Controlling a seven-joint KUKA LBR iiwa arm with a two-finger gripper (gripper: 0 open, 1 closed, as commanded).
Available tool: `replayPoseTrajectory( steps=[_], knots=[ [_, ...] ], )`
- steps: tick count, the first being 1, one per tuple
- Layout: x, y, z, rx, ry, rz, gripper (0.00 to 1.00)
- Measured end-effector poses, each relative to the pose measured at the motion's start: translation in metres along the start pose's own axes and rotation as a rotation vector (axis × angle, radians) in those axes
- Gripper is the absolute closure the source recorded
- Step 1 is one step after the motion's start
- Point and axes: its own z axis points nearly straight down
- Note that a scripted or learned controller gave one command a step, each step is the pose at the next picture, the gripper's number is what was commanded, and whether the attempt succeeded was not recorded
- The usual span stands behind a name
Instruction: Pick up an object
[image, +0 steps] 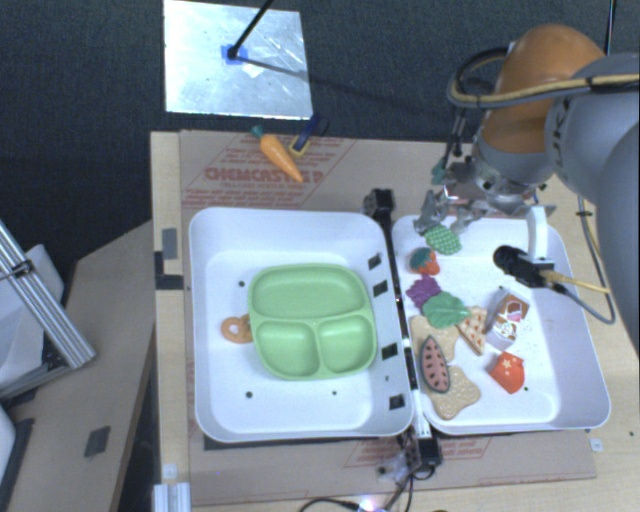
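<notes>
We place the gripper directly above the green leafy toy, which lies just below its tips, though we cannot tell its state.

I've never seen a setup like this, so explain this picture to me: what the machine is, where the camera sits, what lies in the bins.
One camera looks down at a slant on a bench. The grey arm with the orange band is a robot reaching in from the right. Its gripper hangs over the right bin, close above a green toy; a grasp cannot be confirmed. That bin holds toy foods, among them a watermelon slice. The left bin holds a green divided tray and a small pretzel. A toy carrot lies outside, behind the bins.
</notes>
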Motion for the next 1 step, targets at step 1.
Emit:
replayPoseTrajectory(
  steps=[1],
  knots=[
    [0.0566, 0.0042, -0.0126, -0.001, 0.0, -0.001, 1.0]
  ],
)
